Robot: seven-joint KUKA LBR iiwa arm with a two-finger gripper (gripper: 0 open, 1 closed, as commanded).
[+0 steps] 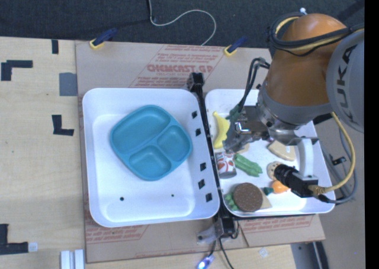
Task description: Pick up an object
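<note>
From my feed, the arm (302,66) reaches in from the right and hangs over the right bin (314,205), its gripper (241,134) low among the toy food near that bin's left wall. I cannot tell how far the fingers are spread or whether anything sits between them; the dark parts blur together there. Just beside the gripper on the left lies a yellow banana (220,128), with a small red-and-white can (225,164) below it and a green pepper-like piece (247,165) to its right. Nearer the front edge sits a brown burger patty (247,197), with a small orange piece (278,188) near it. The left bin (100,202) holds a blue divided plate (151,141), well apart from the gripper, on the cardboard-covered tabletop (172,66).
</note>
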